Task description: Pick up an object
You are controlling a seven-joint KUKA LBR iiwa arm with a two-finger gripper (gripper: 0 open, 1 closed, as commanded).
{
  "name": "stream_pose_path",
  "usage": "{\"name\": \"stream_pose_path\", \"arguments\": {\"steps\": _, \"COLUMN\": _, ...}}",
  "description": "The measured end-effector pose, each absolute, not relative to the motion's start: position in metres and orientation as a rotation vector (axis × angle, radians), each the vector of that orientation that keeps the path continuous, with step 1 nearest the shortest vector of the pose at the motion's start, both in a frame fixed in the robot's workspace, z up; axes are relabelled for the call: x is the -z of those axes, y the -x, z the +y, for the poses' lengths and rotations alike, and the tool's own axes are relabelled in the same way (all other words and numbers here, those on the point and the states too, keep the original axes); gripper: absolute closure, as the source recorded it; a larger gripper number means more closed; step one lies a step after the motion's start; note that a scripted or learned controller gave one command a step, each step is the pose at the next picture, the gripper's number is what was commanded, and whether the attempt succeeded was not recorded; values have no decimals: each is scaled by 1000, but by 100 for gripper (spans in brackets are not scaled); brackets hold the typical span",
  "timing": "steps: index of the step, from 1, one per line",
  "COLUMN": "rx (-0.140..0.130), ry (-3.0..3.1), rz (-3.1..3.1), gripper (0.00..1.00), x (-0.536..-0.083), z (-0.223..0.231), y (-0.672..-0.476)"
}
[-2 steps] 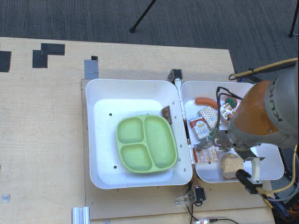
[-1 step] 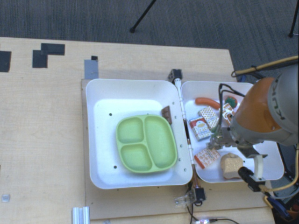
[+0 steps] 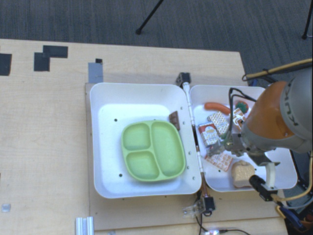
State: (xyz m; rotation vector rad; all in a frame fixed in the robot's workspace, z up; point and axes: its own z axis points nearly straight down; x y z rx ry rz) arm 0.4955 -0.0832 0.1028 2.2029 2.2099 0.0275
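Two shallow white bins sit side by side on a pale wooden bench, and the left bin (image 3: 98, 131) holds a green divided plate (image 3: 153, 151) with three compartments. Just off the plate's upper right corner, a small brown object (image 3: 174, 117) leans against the bin wall. The right bin (image 3: 288, 175), beyond the plate's right edge across the shared rim, carries a heap of small things: an orange carrot-shaped piece (image 3: 216, 107) at the far end, a red-and-white packet (image 3: 209, 133) just below it, a patterned flat wrapper (image 3: 219, 159) nearer the front, and a tan slice of bread (image 3: 242, 174) at the near side. The grey arm (image 3: 279, 119), with its orange band, reaches over this right-hand heap, well apart from the plate, its wrist covering the middle of the bin. The gripper (image 3: 228, 142) hangs low among the packets beside the red-and-white one; whether its fingers are apart, together or clamped on anything cannot be told from above.
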Motion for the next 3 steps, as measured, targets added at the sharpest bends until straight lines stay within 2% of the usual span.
{"name": "stream_pose_path", "arguments": {"steps": 1, "rx": -33, "ry": -2198, "rz": 2214, "gripper": 100, "x": -114, "z": -82, "y": -497}}
{"name": "stream_pose_path", "arguments": {"steps": 2, "rx": -33, "ry": -2199, "rz": 2214, "gripper": 0, "x": -113, "z": -82, "y": -497}}
{"name": "stream_pose_path", "arguments": {"steps": 3, "rx": -36, "ry": -2192, "rz": 2218, "gripper": 100, "x": -124, "z": -81, "y": -498}}
